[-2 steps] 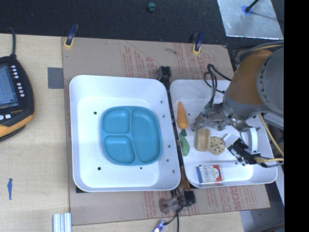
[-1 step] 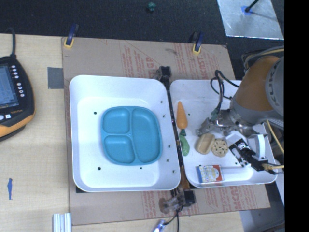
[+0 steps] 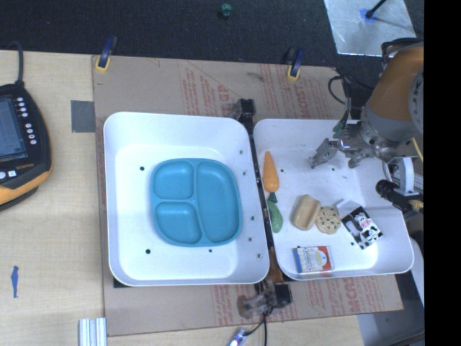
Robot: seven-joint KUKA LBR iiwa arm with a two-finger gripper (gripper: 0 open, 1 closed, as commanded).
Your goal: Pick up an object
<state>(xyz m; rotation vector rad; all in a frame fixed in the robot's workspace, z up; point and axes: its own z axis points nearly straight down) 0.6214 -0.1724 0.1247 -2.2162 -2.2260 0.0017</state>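
My gripper (image 3: 338,156) hangs over the upper right part of the right bin (image 3: 302,132), its fingers spread open with nothing between them. Below and to its left lie the objects: an orange carrot with a green top (image 3: 270,173) along the bin's left wall, a tan bread-like piece (image 3: 305,212), a round cookie (image 3: 328,220), a black and white carton (image 3: 361,226) and a small blue and white box (image 3: 312,259) near the front edge. None of them touches the gripper.
The left bin (image 3: 130,132) holds a blue divided plate (image 3: 195,201). A black and orange pendant (image 3: 20,141) lies on the bench at far left. Clamps (image 3: 106,52) hold the cardboard sheet at the back.
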